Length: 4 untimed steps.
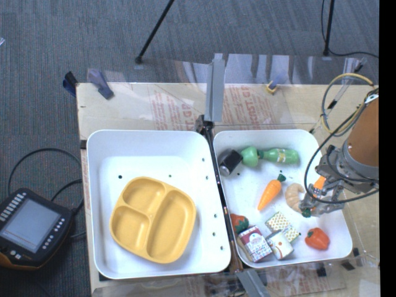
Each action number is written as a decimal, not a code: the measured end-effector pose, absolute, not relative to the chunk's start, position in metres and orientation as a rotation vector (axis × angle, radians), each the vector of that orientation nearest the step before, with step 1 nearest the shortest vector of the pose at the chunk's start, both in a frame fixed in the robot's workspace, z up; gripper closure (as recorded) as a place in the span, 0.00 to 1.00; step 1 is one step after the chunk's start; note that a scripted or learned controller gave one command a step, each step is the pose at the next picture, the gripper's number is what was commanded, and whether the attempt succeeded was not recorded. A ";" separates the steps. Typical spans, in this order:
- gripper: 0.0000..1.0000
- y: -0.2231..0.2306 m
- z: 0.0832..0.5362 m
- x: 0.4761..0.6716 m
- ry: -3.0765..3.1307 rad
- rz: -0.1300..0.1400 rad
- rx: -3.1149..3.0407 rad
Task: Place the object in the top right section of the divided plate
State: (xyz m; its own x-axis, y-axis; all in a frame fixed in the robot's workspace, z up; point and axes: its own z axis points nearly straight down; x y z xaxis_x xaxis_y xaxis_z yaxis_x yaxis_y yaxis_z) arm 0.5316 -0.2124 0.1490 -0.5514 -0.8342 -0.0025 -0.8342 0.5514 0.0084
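Worktop (142, 107): a wooden top that carries two shallow white bins side by side; a grey post stands between them at the far side.
Left bin (105, 147): it holds the yellow divided plate (153, 219), which lies flat and a little turned, with one long section and two smaller ones.
Right bin (303, 138): it holds all the small things.
Things at the far side of the right bin: a green bottle (270, 156) lies on its side, and a black cylinder (229, 161) lies just beside its left end.
Things in the middle: an orange carrot (270, 193) with a green top lies at a slant; a beige round piece (294, 194) is near it on the right.
Things at the near side: a small red and green vegetable (239, 223) near the left wall, a red box (255, 242), a checked box (282, 221), a small can (281, 245), and a red pepper (317, 238) near the right corner.
Arm: it comes in from the right, with cables looping above the wrist.
Pincer (309, 208): it is low over the right bin, just beside the beige round piece; I cannot tell if it is wide or narrow, or if it holds something.
Beside the worktop: a pendant with a screen (28, 223) lies on the floor at the left.
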 end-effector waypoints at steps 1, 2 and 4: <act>1.00 -0.214 0.096 0.589 -2.573 0.012 1.821; 1.00 -0.144 0.084 0.531 -2.591 -0.016 1.774; 1.00 -0.205 0.084 0.610 -2.259 -0.013 2.189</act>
State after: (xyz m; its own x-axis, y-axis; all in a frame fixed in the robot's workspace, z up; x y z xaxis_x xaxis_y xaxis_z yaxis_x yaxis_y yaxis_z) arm 0.6095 -0.2053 0.0842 -0.0316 -0.9995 -0.0085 -0.9995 0.0315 0.0036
